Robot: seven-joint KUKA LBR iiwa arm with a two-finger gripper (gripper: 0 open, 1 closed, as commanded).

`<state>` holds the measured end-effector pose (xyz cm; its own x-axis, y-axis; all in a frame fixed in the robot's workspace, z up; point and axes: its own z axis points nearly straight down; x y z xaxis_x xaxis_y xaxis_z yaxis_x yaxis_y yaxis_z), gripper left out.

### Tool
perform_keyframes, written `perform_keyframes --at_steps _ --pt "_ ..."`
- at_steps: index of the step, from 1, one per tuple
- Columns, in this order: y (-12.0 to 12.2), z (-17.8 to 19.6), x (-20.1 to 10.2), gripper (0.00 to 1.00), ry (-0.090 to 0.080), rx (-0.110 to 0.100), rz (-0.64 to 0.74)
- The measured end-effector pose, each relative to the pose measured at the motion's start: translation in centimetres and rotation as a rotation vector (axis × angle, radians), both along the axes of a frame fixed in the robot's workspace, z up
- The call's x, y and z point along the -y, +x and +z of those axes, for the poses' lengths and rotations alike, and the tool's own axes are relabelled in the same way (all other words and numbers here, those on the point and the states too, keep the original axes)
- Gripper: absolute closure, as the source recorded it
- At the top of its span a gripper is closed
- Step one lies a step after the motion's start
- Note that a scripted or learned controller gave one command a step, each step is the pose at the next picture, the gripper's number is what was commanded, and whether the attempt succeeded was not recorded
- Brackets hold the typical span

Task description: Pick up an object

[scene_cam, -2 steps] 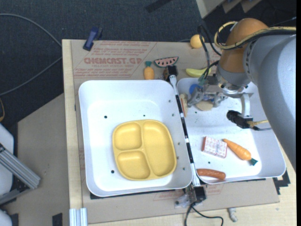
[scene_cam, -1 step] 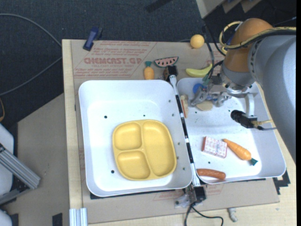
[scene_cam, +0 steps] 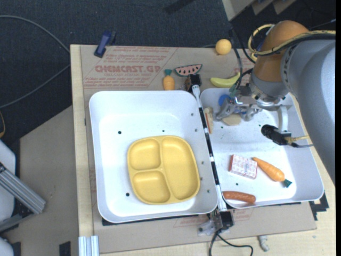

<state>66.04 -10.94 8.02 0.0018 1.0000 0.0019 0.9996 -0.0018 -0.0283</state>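
Observation:
My gripper (scene_cam: 230,111) is low over the far left corner of the right bin (scene_cam: 303,188), under the grey arm with the orange band. A beige rounded piece (scene_cam: 232,120) lies just below it, touching or nearly touching. A small blue thing (scene_cam: 222,97) shows just behind the gripper. Nearer the front of this bin lie a pink and white block (scene_cam: 243,166), a toy carrot (scene_cam: 269,169) and a reddish sausage (scene_cam: 239,197). A thin brown piece (scene_cam: 209,120) rests against the bin's left wall.
The left bin (scene_cam: 106,116) holds a yellow divided plate (scene_cam: 162,169). Behind the bins on the board lie a banana (scene_cam: 224,80), an orange ball (scene_cam: 224,47), a watermelon slice (scene_cam: 189,69), a small orange toy (scene_cam: 169,82) and a blue item (scene_cam: 104,43).

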Motion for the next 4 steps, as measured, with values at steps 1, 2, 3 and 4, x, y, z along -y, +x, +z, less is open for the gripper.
perform_keyframes --at_steps 1,2,3,4 --pt "0.02 0.02 -1.23 0.0 -0.001 0.001 -0.001" --pt "0.02 0.03 -1.33 0.0 -0.002 0.001 -0.001" --pt "0.09 0.08 -0.54 0.0 0.001 0.004 0.001" --pt "0.08 0.07 -0.84 0.0 -0.001 0.004 -0.001"
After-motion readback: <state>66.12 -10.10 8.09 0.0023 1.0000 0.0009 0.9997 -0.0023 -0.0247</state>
